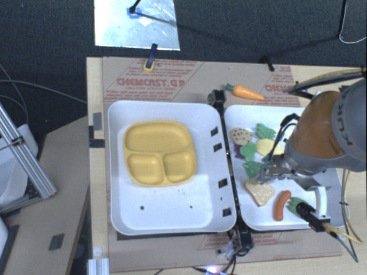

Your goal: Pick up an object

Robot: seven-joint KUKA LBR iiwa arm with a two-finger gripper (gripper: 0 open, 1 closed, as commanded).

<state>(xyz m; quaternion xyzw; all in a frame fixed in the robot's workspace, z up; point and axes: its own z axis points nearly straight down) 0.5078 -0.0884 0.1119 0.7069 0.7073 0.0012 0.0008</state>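
Camera view, looking down at a slant, gives no single named target, so the likely candidates are the toy foods heaped in the right bin [241,219]: a tan bread-slice piece [260,192] near the bin's front left, a red-orange sausage [279,204] just beside it, a speckled cookie-like piece [241,136] toward the back, a pale yellow piece [264,146], and green leafy pieces [251,158] between them. They lie loose and close together, some touching, which reads as a jumble tipped in for the arm to sort through rather than a neat layout. The jaws [268,174] hang low over the middle of this pile, above the bread slice and next to the green pieces; from this angle the wrist hides the tips, so I cannot tell whether they are spread or pressed together, nor whether anything sits between them. My guess is that the arm [321,133], reaching in from the right, is lined up on the bread slice or the greens beside it. Further out, the left bin [172,216] holds a yellow divided plate [159,153], probably a place to set things. A toy carrot [244,91] lies on the worktop [189,80] behind the bins, outside both.
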